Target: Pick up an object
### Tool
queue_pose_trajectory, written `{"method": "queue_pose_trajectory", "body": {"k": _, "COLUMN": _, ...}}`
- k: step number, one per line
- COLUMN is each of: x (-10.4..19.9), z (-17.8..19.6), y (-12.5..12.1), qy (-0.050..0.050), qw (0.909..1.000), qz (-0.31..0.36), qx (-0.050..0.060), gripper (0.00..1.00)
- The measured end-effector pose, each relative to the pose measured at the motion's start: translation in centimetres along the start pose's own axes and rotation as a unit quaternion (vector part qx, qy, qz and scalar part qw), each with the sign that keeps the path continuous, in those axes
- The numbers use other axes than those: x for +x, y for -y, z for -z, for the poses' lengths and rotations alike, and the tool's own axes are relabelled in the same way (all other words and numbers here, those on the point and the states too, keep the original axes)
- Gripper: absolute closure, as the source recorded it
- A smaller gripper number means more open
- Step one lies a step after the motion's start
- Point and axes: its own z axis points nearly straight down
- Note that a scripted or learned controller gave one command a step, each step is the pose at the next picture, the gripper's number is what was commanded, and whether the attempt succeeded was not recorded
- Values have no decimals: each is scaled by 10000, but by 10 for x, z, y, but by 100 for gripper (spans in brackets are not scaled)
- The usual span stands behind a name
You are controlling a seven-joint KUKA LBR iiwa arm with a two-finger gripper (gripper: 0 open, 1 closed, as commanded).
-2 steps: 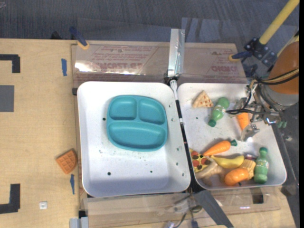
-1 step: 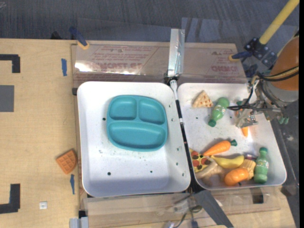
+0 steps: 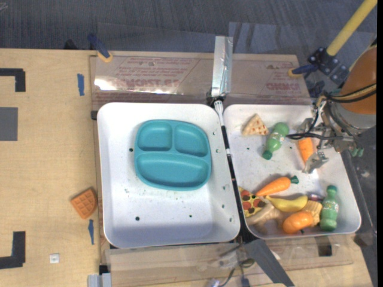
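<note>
Carrot (image 3: 305, 149), small and orange, tapering downward, lies in the right bin (image 3: 353, 187) near its far right side, right of the green bottle (image 3: 274, 141); it sits directly beneath the gripper (image 3: 316, 151), whose metal fingers hang around it, one pad showing pale just below and right of the carrot; whether the fingers are apart or pressed onto the carrot cannot be told from this angle, and nothing shows it lifted.

Counting outward from that carrot: two carrots in all, the second, larger carrot (image 3: 276, 186) lying below and to the left, leaf end to the right; two green bottles, the second bottle (image 3: 330, 208) well below near the bin's front right corner; two pizza slices, one slice (image 3: 256, 125) to the far left by the bin's back edge, the other slice (image 3: 252, 200) down at the left front; one banana (image 3: 289, 204) below; one orange fruit (image 3: 298, 221) beside the banana; one waffle piece (image 3: 84, 202) on the bench, far left.

Two white bins stand side by side; the left bin (image 3: 119, 220) holds one teal divided plate (image 3: 173, 153).
</note>
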Motion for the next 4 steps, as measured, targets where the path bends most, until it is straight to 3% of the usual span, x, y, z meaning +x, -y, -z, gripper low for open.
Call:
{"method": "queue_pose_trajectory", "body": {"k": 1, "x": 10, "z": -13, "y": 1, "qy": -68, "qw": 9979, "qz": -636, "qx": -20, "gripper": 0}}
{"method": "queue_pose_trajectory", "body": {"k": 2, "x": 5, "z": 1, "y": 1, "qy": 5, "qw": 9980, "qz": -633, "qx": 4, "gripper": 100}}
{"method": "queue_pose_trajectory", "body": {"k": 3, "x": 6, "z": 0, "y": 1, "qy": -3, "qw": 9980, "qz": -632, "qx": 1, "gripper": 0}}
{"method": "queue_pose_trajectory", "body": {"k": 4, "x": 13, "z": -13, "y": 0, "qy": -71, "qw": 9900, "qz": -1411, "qx": -11, "gripper": 0}}
